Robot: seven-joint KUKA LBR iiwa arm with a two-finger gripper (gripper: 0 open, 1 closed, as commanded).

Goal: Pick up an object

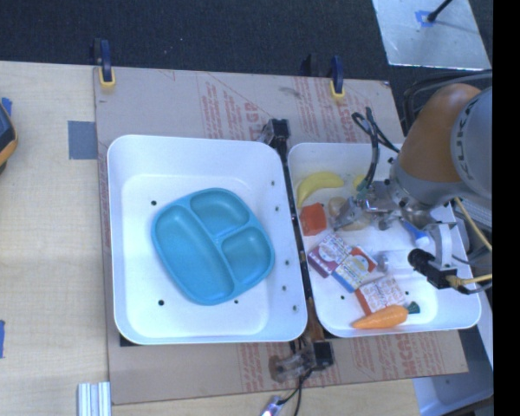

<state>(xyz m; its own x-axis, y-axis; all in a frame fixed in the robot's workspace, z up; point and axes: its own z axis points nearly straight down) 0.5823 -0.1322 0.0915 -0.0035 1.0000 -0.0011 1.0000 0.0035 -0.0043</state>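
Gripper (364, 208) is low in the right bin (329, 319), metal fingers among the clutter; jaw state cannot be told. Just left of the jaws: a curved yellow banana (318, 183) and a blocky red piece (313, 219). Below them lie glossy flat packets (347, 263) and a tapered orange carrot (381, 319); well left, a smooth blue divided plate (212, 245) sits in the left bin (130, 319).

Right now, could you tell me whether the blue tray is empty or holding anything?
Empty: all three compartments of the blue tray show bare blue plastic as it lies in the left bin.
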